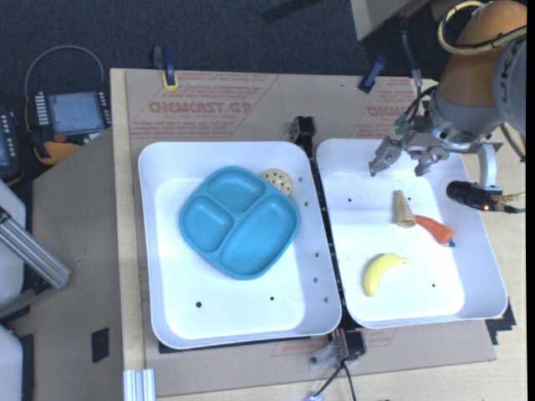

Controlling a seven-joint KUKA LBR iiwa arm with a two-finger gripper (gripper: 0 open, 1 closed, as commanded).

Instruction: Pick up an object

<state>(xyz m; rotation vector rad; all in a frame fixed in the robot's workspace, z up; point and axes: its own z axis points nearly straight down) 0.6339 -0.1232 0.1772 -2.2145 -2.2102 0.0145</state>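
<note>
In the right bin [468, 299], the banana [380, 272] lies nearest the front rim, with the carrot [434, 229] and the ice-cream cone [404, 209] further back toward the middle. Beyond the cone, over that bin's far end, my gripper [403, 160] hangs with fingers spread, pinching nothing. Left of this bin, the left bin [167, 307] holds a blue divided plate [240, 221] and a cookie [277, 179].

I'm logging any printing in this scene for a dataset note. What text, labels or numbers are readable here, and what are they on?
"CHEMCAST GP": red print on the brown protective sheet behind the left bin.
A partial repeat of the same red print on the sheet behind the right bin: cut off, not readable.
Handheld pendant screen, far left: too small and blurred to read.
</note>
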